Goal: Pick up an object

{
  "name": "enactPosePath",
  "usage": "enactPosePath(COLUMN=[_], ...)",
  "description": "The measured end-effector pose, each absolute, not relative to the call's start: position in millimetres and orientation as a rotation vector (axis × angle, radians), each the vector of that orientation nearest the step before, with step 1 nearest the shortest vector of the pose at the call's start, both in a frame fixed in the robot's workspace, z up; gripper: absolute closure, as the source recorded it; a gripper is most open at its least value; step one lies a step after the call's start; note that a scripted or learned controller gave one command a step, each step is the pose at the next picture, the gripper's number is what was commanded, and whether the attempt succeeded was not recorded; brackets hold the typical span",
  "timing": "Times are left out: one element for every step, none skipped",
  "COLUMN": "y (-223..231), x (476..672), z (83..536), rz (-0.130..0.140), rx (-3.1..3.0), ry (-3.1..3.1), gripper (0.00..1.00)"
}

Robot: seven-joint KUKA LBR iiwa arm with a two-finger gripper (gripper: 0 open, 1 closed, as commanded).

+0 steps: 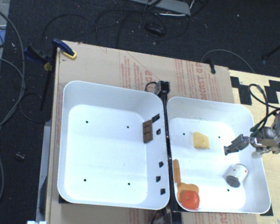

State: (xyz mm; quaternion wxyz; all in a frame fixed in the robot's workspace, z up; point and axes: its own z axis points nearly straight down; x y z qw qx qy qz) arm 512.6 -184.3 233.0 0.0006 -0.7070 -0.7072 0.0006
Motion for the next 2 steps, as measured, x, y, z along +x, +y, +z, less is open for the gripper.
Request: enactPosePath(y=[-207,-195], x=[579.0,545.7], z=[161,180], rz=[0.004,-0.001], rx=[-2.218,-2.222], ry=[-2.219,-2.222], gripper=[0.0,0.0])
